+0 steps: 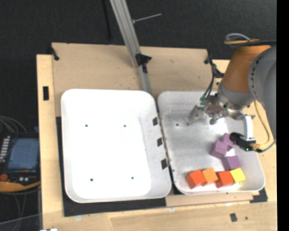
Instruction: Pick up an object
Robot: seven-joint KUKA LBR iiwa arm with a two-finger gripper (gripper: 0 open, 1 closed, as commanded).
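Gripper (201, 115) hangs over the upper part of the right bin (183, 143), its two fingers spread apart with nothing between them, on a grey arm (245, 76) reaching in from the right. Below lies a tan bench (111, 66) on dark floor, bearing a left bin (108, 143) beside the right one. Blocks sit in the right bin's lower right corner, well apart from the gripper: two purple blocks (222, 147), then a row of orange (196, 178), light orange, red (225, 178) and yellow (238, 175).

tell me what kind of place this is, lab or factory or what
Most likely a robotics lab test bench: a robot arm reaches over two shallow white bins on a plywood board, with small coloured blocks as grasping props.
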